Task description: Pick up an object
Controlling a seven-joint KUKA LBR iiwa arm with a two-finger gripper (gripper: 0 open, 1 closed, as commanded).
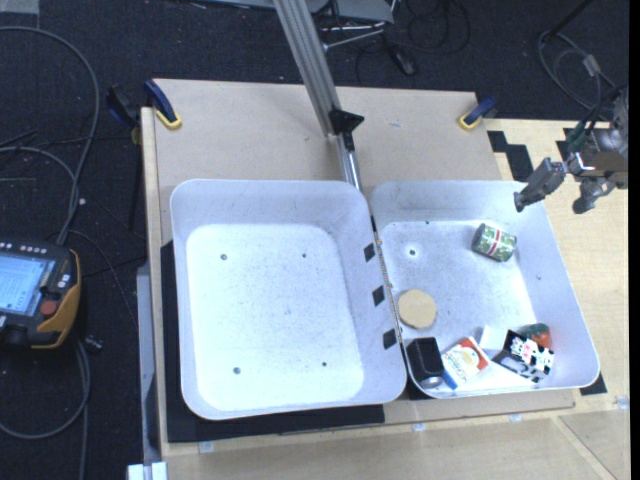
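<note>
My gripper [558, 194] hangs at the right edge of the view, above the far right rim of the right bin [560, 268]. Its two dark fingers [531, 190] stand spread apart, open, with nothing between them. In the right bin lie a small green can [494, 241] on its side, a round tan disc [418, 309], a black rectangular object [426, 359], an orange and white packet [465, 359] and a black, white and red patterned item [528, 353]. The green can is the nearest thing, down and to the left of the fingers.
The left bin [190, 268] lies beside the right one on the wooden bench [250, 133]. A grey metal pole [312, 58] slants down to the bins' shared edge. Yellow clamps [166, 118] grip the bench's far corners. A handheld pendant [35, 293] rests off the bench at left.
</note>
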